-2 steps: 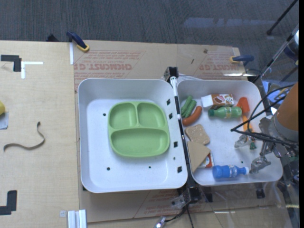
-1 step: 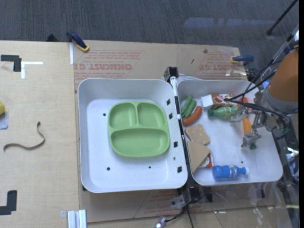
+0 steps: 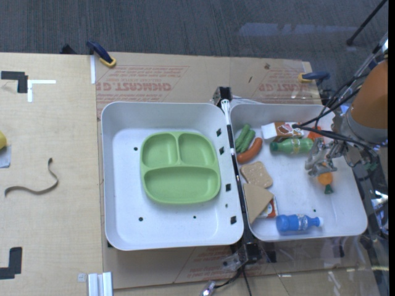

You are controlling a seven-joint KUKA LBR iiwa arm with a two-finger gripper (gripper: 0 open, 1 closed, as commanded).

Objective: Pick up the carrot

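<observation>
The carrot [image 3: 325, 179] is a small orange piece with a green tip, lying near the right wall of the right bin [image 3: 345, 227]. My gripper [image 3: 320, 165] comes in from the right and sits directly over the carrot's upper end, touching or nearly touching it. The metal gripper body hides where it meets the carrot. The arm's orange band [image 3: 374, 97] is at the right edge.
The right bin also holds a green bottle [image 3: 292, 145] just left of the gripper, a red sausage [image 3: 249, 151], green pods [image 3: 244, 137], a white packet [image 3: 279, 130], two toast slices [image 3: 257, 175] and a blue bottle [image 3: 297, 223]. A green divided plate [image 3: 181, 167] lies in the left bin [image 3: 117, 184].
</observation>
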